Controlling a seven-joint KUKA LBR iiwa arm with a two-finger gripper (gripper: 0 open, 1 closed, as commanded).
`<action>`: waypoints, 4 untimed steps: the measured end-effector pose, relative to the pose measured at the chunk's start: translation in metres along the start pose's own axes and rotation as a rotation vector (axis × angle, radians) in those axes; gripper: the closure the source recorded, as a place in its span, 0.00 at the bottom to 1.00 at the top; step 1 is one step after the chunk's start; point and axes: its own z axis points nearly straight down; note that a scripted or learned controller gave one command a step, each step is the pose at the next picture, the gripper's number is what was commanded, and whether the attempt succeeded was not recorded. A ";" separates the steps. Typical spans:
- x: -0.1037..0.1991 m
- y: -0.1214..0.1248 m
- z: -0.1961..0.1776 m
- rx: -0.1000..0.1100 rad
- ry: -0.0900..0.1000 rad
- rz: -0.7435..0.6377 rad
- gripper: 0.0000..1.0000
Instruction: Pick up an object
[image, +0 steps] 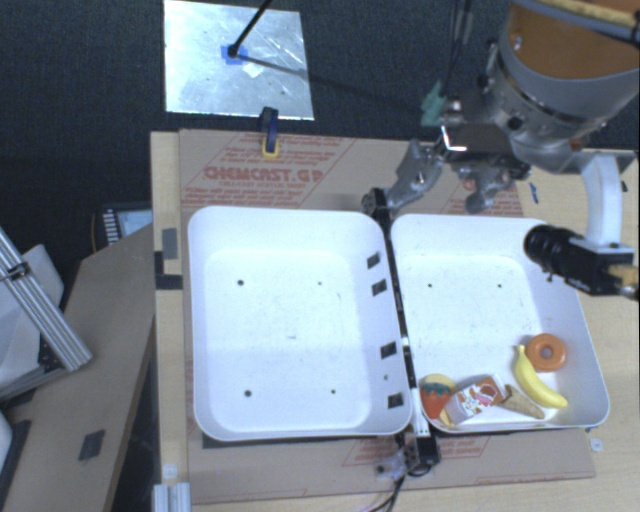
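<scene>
Several small things lie in the near right corner of the right bin (470, 290): a yellow banana (537, 381), an orange ring-shaped donut (546, 351), a red and white packet (473, 399), a round orange-red fruit (436, 393) and a brown cone-shaped piece (522, 404). My gripper (446, 190) hangs above the far rim of the right bin, well away from these things. Its fingers (411, 184) stand apart and open, with nothing between them.
The left bin (285, 320) sits beside the right one, with black clips along the shared rim. Both rest on a cardboard sheet (290, 165). A shiny metal plate (238, 58) and a yellow clamp (270, 140) lie beyond. An aluminium rail (35, 310) stands at the left.
</scene>
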 end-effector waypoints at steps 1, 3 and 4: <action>0.045 0.000 0.000 0.000 0.000 0.001 0.00; 0.114 0.001 0.000 0.000 0.000 0.003 0.00; 0.113 0.002 -0.011 -0.002 0.001 0.002 1.00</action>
